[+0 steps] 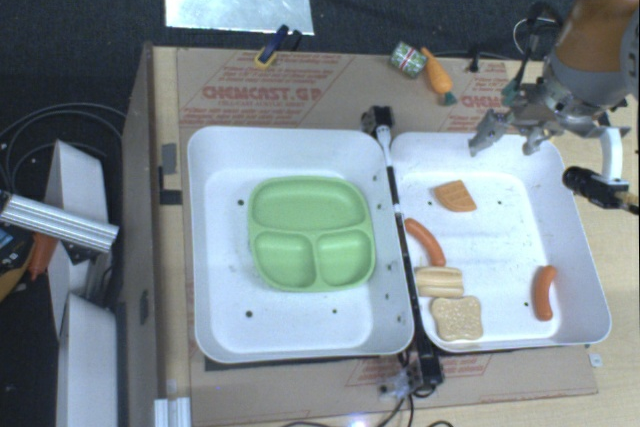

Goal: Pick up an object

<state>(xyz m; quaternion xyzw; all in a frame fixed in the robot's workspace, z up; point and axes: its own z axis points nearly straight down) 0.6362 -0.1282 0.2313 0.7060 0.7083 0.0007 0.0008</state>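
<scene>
Cardboard-topped bench (300, 90) on dark floor, left bin (215, 215) holding green tray (311, 232), right bin (570, 245) with sausages (424, 241), bread (457, 317), possibly cheese wedge (455, 196), gripper (509, 135) spread wide, holding nothing, upper right.

Red lettering was printed on the brown cardboard sheet (330, 80) laid under the two bins. Above the left bin (215, 165) the word "CHEMCAST GP" could be made out, set within red chevron lines. A second run of the same red print was seen above the right bin (575, 225), but it was partly covered and too blurred to be read. No other text, number or label could be read.
</scene>
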